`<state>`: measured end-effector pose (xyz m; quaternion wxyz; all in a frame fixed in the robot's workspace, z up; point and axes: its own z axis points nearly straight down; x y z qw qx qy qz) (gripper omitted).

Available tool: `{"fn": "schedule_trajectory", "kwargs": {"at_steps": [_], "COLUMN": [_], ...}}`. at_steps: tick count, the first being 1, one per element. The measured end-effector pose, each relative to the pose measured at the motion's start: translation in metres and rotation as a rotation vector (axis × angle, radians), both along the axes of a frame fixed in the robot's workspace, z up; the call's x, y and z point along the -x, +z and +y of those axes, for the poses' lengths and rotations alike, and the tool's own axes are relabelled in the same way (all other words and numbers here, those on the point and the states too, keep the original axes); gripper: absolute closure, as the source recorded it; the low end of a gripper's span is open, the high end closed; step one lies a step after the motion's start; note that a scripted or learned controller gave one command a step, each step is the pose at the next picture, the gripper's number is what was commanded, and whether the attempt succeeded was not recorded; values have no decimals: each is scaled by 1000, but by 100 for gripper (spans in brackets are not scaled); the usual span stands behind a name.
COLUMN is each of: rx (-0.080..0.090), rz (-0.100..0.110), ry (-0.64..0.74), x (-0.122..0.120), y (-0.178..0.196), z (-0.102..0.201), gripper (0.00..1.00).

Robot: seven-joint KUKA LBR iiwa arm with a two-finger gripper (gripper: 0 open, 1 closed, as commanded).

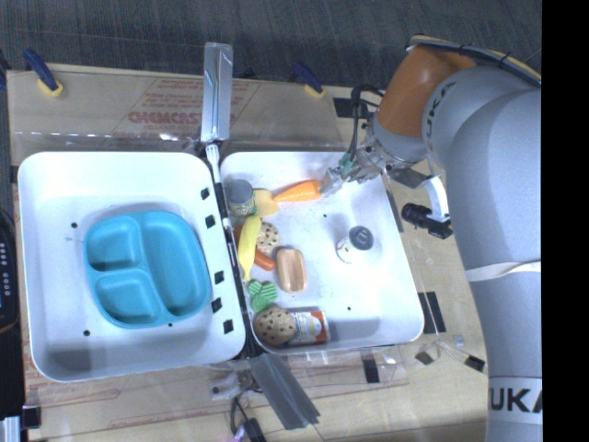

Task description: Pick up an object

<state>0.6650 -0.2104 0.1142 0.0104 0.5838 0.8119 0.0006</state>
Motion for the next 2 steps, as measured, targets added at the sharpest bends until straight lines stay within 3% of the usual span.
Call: {"fn": "schedule_trajectory", "kwargs": {"at_steps": [1,2], "rx": [-2,-10], "rz": [1,22], "ry": [1,264], "x": [0,8], "y": [-1,-24], "z": [1,43], "gripper": [0,0]}}
